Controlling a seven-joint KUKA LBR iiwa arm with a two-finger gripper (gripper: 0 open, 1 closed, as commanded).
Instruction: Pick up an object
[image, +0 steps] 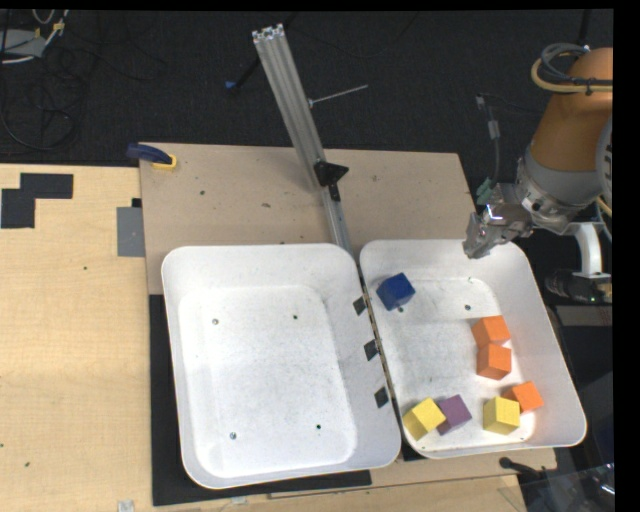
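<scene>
The grey arm's two-finger gripper (483, 238) hangs over the far right corner of the right shallow white plastic bin (540, 300), with nothing between its parts; whether it is spread or closed I cannot tell from this slant. The step in hand looks like the approach, with no object yet chosen.

Candidates all lie in that bin: a small blue cube (396, 291) at the far left, alone; two orange blocks (492, 346) touching each other on the right; and along the near edge a yellow cube (424, 416) against a purple cube (455, 411), then another yellow cube (501, 414) beside an orange cube (527, 396).

The blue cube, standing apart, seems the easiest target: the next move calls for travelling left and descending squarely over it. The left white bin (190, 300) is not involved.
</scene>
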